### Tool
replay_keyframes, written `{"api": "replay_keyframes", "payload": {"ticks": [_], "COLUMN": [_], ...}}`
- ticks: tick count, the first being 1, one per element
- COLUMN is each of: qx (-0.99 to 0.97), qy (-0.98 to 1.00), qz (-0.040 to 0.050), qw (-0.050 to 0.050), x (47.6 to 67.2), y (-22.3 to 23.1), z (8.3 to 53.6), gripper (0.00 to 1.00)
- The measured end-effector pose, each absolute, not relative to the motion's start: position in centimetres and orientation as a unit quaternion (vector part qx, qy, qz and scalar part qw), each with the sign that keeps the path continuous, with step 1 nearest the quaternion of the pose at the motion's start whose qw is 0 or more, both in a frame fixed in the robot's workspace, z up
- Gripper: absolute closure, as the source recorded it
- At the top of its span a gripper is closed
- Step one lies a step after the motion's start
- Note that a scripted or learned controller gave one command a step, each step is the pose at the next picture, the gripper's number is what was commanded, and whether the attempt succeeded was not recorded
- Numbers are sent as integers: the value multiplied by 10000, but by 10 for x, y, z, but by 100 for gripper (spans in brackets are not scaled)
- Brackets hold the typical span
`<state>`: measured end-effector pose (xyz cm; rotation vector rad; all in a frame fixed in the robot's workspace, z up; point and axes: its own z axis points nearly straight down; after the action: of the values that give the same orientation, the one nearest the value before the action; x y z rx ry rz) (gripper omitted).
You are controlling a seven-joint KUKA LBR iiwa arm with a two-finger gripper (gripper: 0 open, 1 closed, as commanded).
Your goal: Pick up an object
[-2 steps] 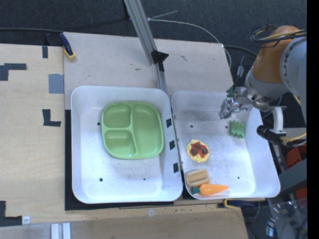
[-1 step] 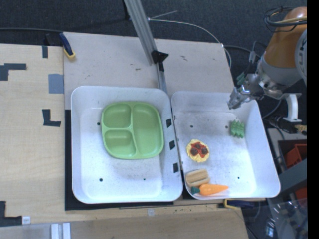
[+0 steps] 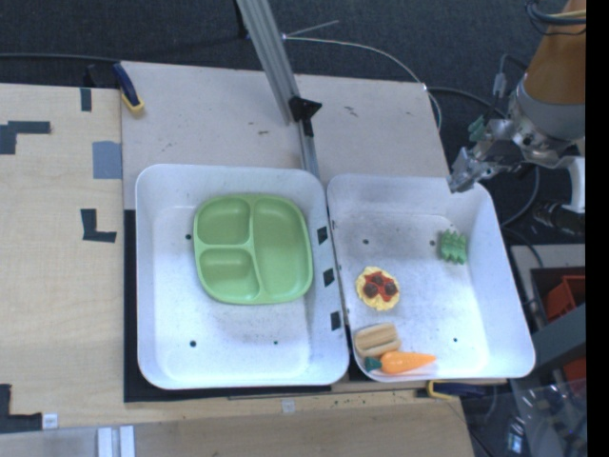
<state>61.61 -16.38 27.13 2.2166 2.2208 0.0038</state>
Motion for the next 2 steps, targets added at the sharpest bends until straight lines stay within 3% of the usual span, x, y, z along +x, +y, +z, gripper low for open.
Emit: {"api": "replay_keyframes", "payload": {"ticks": [2], "qx": [7048], "qy": [7094], "qz": [0], "qw": [-14], "x": [594], "y": [-58], "z": [257], "gripper": [100]}}
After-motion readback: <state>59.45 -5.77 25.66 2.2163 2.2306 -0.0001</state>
